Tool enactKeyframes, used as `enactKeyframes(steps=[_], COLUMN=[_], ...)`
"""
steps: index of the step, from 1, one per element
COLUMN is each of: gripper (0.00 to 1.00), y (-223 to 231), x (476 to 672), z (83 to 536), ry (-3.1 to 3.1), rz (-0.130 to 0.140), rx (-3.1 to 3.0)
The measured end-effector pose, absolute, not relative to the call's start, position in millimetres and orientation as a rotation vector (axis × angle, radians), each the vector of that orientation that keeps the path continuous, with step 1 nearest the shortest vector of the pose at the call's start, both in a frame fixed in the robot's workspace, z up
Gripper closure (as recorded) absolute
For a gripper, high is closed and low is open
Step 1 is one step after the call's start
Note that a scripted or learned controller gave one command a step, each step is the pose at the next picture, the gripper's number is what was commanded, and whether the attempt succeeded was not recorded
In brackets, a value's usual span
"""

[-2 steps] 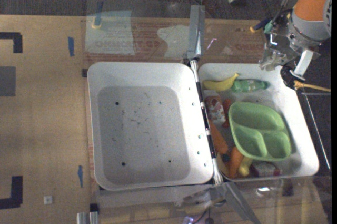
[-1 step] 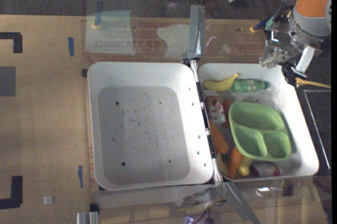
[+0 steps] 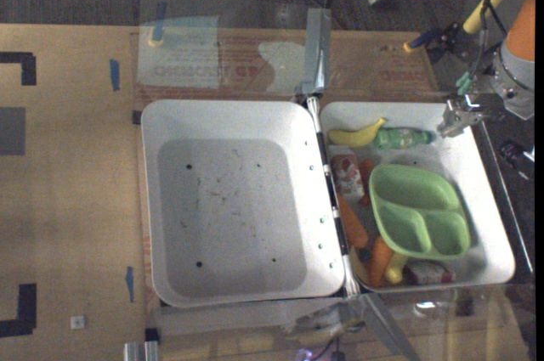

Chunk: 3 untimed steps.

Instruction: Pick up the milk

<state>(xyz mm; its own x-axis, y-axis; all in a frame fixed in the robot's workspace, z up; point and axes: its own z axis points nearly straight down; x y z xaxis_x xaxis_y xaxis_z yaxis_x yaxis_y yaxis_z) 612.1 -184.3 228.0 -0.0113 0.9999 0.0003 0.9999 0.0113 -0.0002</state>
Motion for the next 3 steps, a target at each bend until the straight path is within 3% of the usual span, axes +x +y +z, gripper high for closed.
enactKeyframes(steps=[1, 2, 3], gripper=[1.00, 1.00, 1.00], y=[-124.4, -226.0, -167.0], x=[594.7, 613.2, 621.1], z=[223.1, 295.8, 313.9], ry=[-2.262, -2.482, -2.484], rz=[-0.001, -0.001, -0.004], rx=[-2.179, -1.938, -1.935])
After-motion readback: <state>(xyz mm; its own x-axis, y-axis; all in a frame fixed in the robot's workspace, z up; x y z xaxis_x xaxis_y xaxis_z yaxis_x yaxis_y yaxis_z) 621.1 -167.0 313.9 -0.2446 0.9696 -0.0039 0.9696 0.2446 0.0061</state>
